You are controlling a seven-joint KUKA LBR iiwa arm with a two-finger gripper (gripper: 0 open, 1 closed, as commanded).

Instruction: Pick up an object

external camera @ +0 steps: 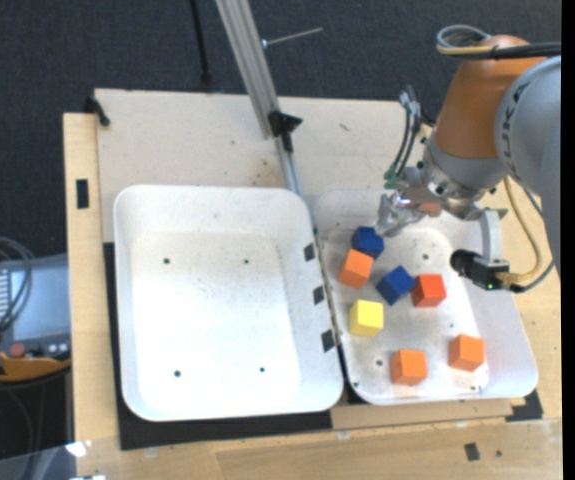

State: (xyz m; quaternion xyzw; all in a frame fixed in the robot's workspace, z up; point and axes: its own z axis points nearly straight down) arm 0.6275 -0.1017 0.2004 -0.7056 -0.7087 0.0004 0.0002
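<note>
Camera view from above: 7 small blocks lying in the right bin [515, 366], none in the left bin [132, 213], both on the table [167, 128]. Gripper [397, 211] poised over the far end of the right bin, just beside the upper blue block [368, 241]. Cannot tell whether released or clenched; nothing visibly grasped.

For a clean pick:
- Choose a block with free sides. Better candidates, judging by spacing: the yellow block [367, 317], the near orange block [408, 366] and the orange block by the right wall [466, 351], each well apart from its neighbours.
- Treat the upper blue block with care: touching or nearly touching the orange block [357, 266] beside it, and near the bin's left wall, so probably little room on that side.
- Likewise the lower blue block [396, 284] and the red block [428, 290]: just beside each other, likely to get nudged together.
- Square the gripper to 2 flat faces, not the corners; several blocks sit turned at an angle.
- Centre over the block, descend straight, close, then lift only a little to check the hold.

Hard to make out:
- Gripper's tip, small, pale and blurred against the white bin.
- Height above the bin floor, not readable from this slant.
- Arm's upper part, cut off at the right.
- Bin floor under the wrist and the black unit [477, 266] hanging off it, hidden
</note>
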